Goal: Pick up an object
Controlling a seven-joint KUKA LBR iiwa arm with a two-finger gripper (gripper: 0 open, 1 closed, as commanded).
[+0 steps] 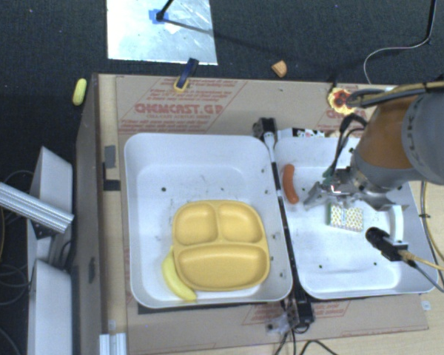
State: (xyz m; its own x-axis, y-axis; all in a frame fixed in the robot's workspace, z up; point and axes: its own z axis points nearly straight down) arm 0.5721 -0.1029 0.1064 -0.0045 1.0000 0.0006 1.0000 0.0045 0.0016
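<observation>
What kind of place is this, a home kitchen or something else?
Probably a robotics lab bench, not a kitchen: a grey arm reaches over two white bins set on a board, with toy-like items such as a yellow divided plate and loose cables on dark carpet.

Lighting over my workspace is even and bright. The white bins appear nearly washed out, with soft shadows along their walls. Glare marks the foil sheet. The picture is slightly soft throughout.
</observation>
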